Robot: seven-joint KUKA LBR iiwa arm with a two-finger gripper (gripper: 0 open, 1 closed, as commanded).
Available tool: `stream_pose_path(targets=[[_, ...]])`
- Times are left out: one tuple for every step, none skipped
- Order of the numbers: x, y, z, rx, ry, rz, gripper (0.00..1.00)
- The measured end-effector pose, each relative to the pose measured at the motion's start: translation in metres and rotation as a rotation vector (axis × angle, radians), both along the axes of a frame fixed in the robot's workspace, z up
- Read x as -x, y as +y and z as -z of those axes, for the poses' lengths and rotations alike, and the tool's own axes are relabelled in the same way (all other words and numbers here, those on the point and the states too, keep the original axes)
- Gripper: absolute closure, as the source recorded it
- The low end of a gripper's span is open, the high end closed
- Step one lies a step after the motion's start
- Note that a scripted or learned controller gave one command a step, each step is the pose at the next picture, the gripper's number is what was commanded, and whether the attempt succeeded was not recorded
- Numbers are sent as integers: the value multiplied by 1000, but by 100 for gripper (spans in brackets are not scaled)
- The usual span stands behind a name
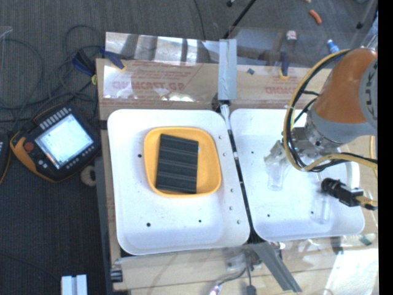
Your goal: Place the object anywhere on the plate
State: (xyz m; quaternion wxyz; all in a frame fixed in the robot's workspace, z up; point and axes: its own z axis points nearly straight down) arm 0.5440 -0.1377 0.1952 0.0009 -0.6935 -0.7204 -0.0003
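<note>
**One dark block on the yellow plate, arm over the other bin**

One camera view, slanted down from above the bench.

Toward nine o'clock of centre: shallow white plastic bin on the left [175,232], holding a square yellow plate with rounded corners [212,165]. On that plate, slightly toward its nine o'clock side: flat dark grey rectangular block with ribbed lines along its length [177,163], lying flat, long side running twelve to six, fully inside the plate's rim.

Toward three o'clock of centre: second shallow white plastic bin on the right [288,217], touching the first along a narrow seam. Above its upper middle: translucent two-finger gripper [276,168], pointing down toward the bin floor, well apart from the plate and the block. Nothing seen between the fingers; whether spread or closed, cannot tell, since clear plastic blurs against white.

At two to three o'clock: grey robot arm with an orange band [344,85], wrapped by yellow and black cables, reaching in from the right edge.

At twelve o'clock, behind both bins: brown cardboard sheet with shiny tape [159,78].

At nine o'clock, on the dark carpet: black and orange handheld control pendant with a lit screen [55,143], well apart from the bins.
</note>
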Motion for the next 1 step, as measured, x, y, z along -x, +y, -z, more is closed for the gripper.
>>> stream_pose_path(targets=[[0, 0, 0, 0, 0, 0, 0]])
